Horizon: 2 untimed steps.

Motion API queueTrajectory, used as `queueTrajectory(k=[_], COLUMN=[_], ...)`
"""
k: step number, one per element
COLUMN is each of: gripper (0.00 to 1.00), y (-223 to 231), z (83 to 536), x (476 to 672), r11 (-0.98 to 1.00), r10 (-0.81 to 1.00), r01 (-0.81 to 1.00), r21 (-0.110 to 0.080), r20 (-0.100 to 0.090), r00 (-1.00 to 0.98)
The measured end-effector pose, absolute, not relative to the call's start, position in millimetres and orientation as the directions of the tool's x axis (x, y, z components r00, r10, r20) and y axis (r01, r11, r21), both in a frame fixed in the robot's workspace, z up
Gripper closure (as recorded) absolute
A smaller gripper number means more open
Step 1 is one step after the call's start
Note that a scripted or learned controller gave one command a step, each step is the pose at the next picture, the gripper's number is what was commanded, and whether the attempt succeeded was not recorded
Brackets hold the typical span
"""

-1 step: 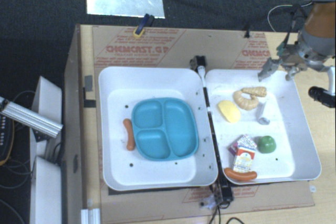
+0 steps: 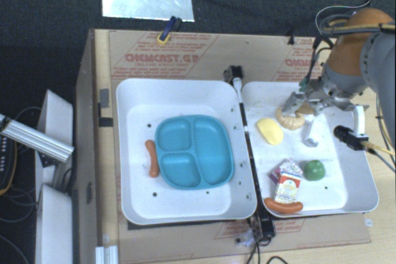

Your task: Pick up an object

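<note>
My gripper [image 2: 303, 113] hangs low over the far-left part of the right bin [image 2: 356, 191], under the grey arm with its orange band [image 2: 346, 55]. A beige bread-like piece [image 2: 291, 119] lies directly at the gripper, partly covered by it. Whether it is gripped cannot be made out. Just left of it lies a yellow lemon-shaped object [image 2: 270, 131]. Nearer the front are a green ball [image 2: 314, 169], a small red and white carton [image 2: 287, 181] and a sausage in a bun [image 2: 283, 206].
The left bin [image 2: 133, 133] holds a blue divided plate [image 2: 193, 151] with an orange sausage [image 2: 151, 158] beside its left edge. A ridge [image 2: 243, 127] separates the two bins. A black cable end [image 2: 348, 136] juts into the right bin from the right.
</note>
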<state>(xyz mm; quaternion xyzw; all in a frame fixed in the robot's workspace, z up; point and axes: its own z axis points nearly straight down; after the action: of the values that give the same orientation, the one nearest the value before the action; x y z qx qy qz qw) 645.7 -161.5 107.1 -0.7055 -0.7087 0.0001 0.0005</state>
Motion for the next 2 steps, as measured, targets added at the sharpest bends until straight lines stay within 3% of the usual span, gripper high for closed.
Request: queueTrajectory(k=[1,2], gripper=[0.0,0.0], y=[-160,-123], z=[84,87], x=[557.0,626.4], r11=[0.001,0.003], r10=[1.0,1.0], r01=[1.0,1.0], r21=[-0.001,0.008], r20=[0.0,-0.002], r00=[-0.001,-0.003])
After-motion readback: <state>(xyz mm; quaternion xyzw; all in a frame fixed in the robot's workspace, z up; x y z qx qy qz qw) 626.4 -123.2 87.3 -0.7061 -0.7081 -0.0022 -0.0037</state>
